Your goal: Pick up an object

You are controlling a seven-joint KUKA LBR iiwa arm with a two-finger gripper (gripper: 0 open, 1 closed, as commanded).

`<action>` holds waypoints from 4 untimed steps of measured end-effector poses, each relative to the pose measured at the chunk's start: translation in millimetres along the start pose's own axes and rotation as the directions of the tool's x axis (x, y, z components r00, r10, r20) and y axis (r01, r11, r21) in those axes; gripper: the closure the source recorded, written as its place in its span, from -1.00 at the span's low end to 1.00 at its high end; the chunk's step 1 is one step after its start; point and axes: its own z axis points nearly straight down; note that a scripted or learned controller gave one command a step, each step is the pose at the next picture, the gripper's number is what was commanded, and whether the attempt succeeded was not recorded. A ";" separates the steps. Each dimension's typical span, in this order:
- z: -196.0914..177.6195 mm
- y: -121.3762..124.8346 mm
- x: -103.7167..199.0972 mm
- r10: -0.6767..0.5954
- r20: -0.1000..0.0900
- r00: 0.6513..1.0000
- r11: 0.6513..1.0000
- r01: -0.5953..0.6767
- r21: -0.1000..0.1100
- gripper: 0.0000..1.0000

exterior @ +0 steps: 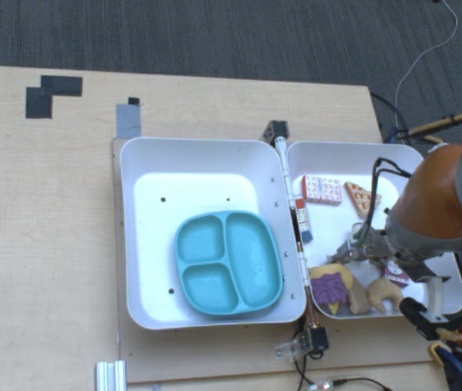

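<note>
Camera view, landmark = the divider (289,210) where the two white bins meet. Left of the divider: left bin (145,218), holding a blue three-compartment plate (229,261), tilted a bit, sitting toward the near side of that bin, its right edge close to the divider. Just right of the divider, lying along it: a thin marker-like stick (303,221) with red and blue parts. Right of the divider, far side of the right bin (341,155): a small white card or box with red print (322,190), and beside it further right an orange waffle-patterned piece (358,195). Right of the divider, near side: a purple-and-yellow soft item (332,285) close to the divider, next to it a tan plush-looking toy (377,293). Arm with orange band (438,198) comes in well right of the divider, wrist over the middle of the right bin. Gripper (361,247) sits just above the purple item and the tan toy; cannot tell its state, cannot tell if anything is gripped.
</note>
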 end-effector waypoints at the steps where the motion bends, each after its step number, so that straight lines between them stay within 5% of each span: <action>1: -11.6 3.0 0.1 -0.001 0.001 1.000 1.000 0.001 -0.008 1.00; 2: -11.6 2.9 -0.3 0.000 0.002 1.000 1.000 0.000 -0.008 -1.00; 3: -22.1 4.5 0.4 -0.002 0.001 1.000 1.000 0.002 -0.011 1.00; 4: -22.1 4.5 0.4 -0.002 0.001 1.000 1.000 0.002 -0.011 -1.00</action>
